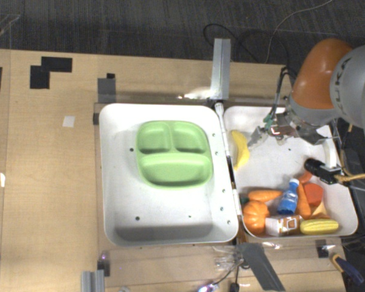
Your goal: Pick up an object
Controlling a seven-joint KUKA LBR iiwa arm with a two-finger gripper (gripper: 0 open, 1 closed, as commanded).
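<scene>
No legible text, brand, number or sign is present. The small white carton with a brown printed label [283, 225], at the lower right of the frame, carries markings too small to read.

green divided tray [173, 152], left white bin [118, 181]

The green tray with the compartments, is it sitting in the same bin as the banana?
No. The green tray lies in the left bin, while the banana lies in the right bin with the other toy food.
</scene>
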